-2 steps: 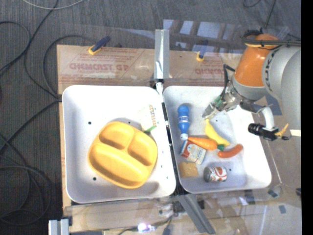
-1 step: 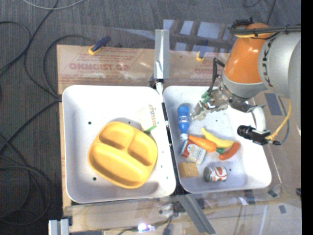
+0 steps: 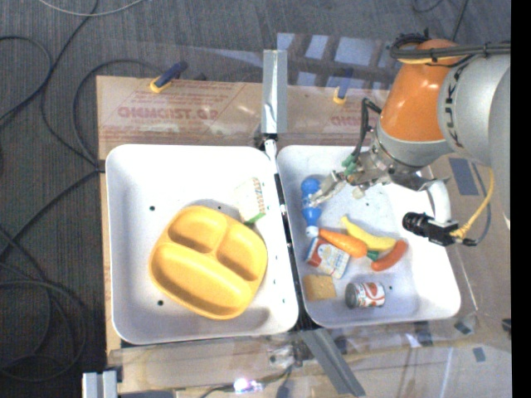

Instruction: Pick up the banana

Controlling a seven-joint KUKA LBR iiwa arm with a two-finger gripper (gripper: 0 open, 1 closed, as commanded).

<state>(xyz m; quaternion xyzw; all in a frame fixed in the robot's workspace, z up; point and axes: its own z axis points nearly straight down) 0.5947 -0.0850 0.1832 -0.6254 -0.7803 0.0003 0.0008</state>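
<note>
**Over the right bin: pincer above the far side, banana near the middle**

Above the far part of the right bin, the pincer hangs below the grey arm and its orange band; whether it is spread or pressed together cannot be told from this slanted view, and nothing is seen pinched in it. Just beside the pincer, toward the bin's left wall, lies a small metallic piece, and next to that a blue object standing close to the left wall. A black cylindrical part with a yellow cable juts out over the bin's right side.

The banana lies on the bin floor near the middle, on the near side of the pincer and apart from it, with bare floor between them. An orange carrot lies against the banana's near-left side, touching or overlapping it. A red pepper-like item lies just beside the banana's right end. Toward the left wall, a small white and red packet sits under the carrot's left end. Nearer the front edge rest a tan cracker-like square and a tipped red and white can.

The left bin carries a yellow divided tray and a white carton near its right wall.
</note>
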